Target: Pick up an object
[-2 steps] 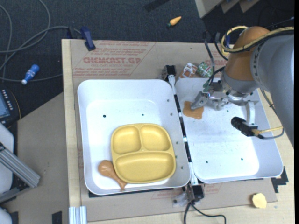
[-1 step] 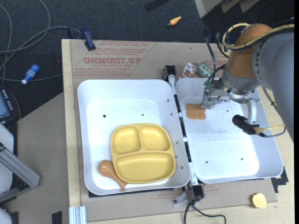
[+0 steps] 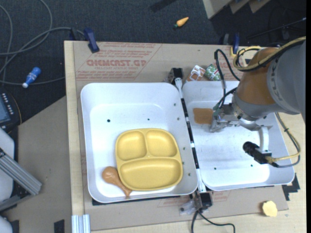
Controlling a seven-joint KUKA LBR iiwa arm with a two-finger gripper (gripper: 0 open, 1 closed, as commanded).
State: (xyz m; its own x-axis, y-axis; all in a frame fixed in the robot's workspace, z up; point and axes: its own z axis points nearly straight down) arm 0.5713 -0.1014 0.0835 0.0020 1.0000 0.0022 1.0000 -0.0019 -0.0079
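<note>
A flat brown piece (image 3: 202,115) lies in the right bin (image 3: 228,176) near its left wall. My gripper (image 3: 217,122) is low in that bin, just right of the brown piece and touching or nearly touching its edge. In the left bin (image 3: 97,106) a yellow divided plate (image 3: 147,158) lies flat. A tan drumstick-shaped toy (image 3: 114,178) is tucked against the plate's lower left side.
The arm's orange-banded wrist (image 3: 255,84) hangs over the right bin's upper right. Small packets (image 3: 204,73) lie on the bench behind the bins. A yellow chunk (image 3: 268,208) sits on the bench at the bottom right. Cables loop around the arm.
</note>
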